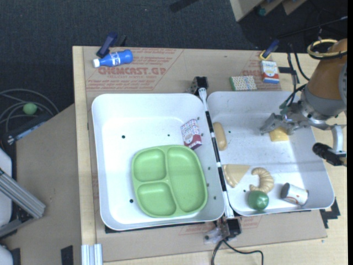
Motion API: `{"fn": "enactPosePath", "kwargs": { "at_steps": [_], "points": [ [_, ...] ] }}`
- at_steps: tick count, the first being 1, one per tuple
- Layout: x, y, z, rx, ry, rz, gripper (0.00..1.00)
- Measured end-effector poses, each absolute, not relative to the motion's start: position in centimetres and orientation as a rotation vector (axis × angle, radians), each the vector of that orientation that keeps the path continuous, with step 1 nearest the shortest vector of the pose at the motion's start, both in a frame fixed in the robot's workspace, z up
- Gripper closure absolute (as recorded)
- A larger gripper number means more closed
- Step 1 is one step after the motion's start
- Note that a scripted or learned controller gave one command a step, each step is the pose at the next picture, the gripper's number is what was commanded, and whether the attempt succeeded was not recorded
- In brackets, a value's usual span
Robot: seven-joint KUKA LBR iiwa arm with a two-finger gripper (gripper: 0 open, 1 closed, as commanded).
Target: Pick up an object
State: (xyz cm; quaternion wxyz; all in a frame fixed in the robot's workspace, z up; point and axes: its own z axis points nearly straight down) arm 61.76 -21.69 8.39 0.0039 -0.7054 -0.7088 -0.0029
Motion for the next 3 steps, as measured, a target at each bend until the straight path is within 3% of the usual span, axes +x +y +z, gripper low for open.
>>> {"fn": "enactPosePath", "kwargs": {
  "at_steps": [1,2,3],
  "points": [
    [62.1,-21.6,9.9,-2.214,-2.228,-0.018,1.0],
    [61.9,-21.8,9.7,-2.214,-2.227,-0.01,0.0],
    [62.0,-21.8,10.7,-2.216,-2.23,-0.009,1.0]
  ]
}}
